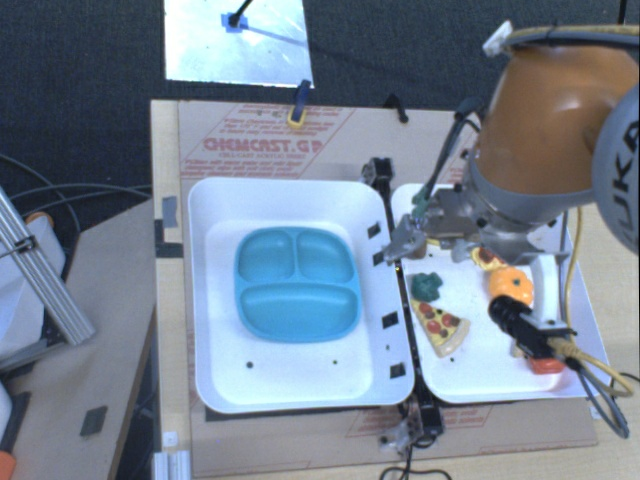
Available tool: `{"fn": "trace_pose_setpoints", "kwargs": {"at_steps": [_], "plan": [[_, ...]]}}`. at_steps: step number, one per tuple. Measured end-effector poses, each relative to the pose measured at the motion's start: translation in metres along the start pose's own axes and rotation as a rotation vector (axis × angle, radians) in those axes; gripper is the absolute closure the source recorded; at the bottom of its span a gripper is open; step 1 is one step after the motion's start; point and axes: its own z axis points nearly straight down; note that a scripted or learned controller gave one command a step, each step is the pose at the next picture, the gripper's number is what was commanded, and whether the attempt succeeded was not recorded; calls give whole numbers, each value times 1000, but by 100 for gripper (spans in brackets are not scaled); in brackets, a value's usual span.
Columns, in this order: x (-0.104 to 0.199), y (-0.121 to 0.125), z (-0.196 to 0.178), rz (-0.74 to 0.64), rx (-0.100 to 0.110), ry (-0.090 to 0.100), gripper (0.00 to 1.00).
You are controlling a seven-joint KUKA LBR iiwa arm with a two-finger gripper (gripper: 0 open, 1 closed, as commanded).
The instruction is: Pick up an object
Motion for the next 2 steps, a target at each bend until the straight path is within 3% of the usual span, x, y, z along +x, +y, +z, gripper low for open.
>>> {"fn": "trace_pose_setpoints", "kwargs": {"at_steps": [1,2], "plan": [[-25,26,124,13,25,-8,0],[27,0,-47,0,0,0,0]]}}
